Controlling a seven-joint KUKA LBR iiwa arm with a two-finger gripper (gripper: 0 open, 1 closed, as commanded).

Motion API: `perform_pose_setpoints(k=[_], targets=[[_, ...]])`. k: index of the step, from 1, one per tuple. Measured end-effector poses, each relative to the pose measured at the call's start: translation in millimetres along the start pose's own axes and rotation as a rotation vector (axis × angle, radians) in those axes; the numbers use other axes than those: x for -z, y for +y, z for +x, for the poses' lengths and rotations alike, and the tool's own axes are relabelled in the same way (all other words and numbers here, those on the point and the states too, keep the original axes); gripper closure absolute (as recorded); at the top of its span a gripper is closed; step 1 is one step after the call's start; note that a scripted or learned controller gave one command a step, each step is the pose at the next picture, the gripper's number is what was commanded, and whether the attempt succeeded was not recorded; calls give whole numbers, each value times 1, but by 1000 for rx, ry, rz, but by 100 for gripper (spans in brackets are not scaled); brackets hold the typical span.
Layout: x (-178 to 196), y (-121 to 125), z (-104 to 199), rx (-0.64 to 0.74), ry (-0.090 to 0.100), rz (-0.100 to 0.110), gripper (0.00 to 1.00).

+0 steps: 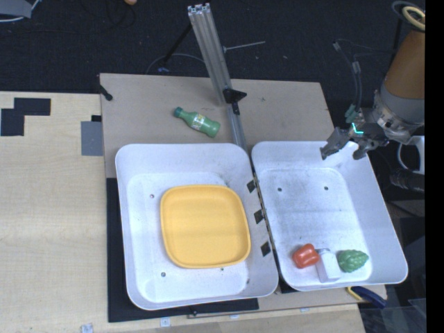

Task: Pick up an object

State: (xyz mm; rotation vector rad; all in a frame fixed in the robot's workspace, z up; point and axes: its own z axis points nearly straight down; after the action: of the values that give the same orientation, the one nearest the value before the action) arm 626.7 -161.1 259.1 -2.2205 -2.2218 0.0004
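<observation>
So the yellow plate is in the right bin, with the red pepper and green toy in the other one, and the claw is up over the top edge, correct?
Not quite: the camera view shows the yellow plate in the left bin. The red pepper and green toy lie in the right bin, with the claw over its top edge.

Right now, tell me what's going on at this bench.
The arm's gripper hangs over the far right corner of the right bin, its fingers spread with nothing between them. A red pepper, a white block and a green toy lie at that bin's near edge. A yellow plate sits in the left bin.
</observation>
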Motion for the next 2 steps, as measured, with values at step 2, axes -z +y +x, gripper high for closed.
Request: perform_pose_setpoints(k=[2], targets=[[-63, -3, -2, 0, 1, 5, 0]])
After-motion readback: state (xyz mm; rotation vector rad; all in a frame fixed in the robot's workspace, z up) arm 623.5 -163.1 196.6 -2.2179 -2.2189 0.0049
